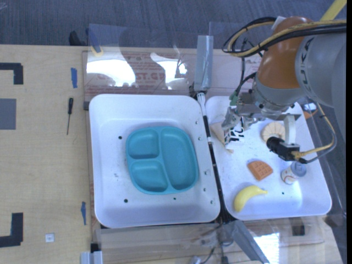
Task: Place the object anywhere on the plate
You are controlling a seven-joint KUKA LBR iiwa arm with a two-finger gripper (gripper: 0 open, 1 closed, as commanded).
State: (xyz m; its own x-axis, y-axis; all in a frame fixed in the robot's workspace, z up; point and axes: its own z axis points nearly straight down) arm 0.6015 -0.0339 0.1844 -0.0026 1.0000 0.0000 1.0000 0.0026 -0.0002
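Gripper low in right bin; jaws' state: cannot tell. Risk: nothing grasped, so banana or waffle never reaches plate.

1. A pale wooden counter is carrying two shallow white bins sitting side by side and touching.
2. The left bin is sitting near the counter's middle.
3. The right bin is sitting beside it.
4. A small dark screwdriver is lying left of the bins.
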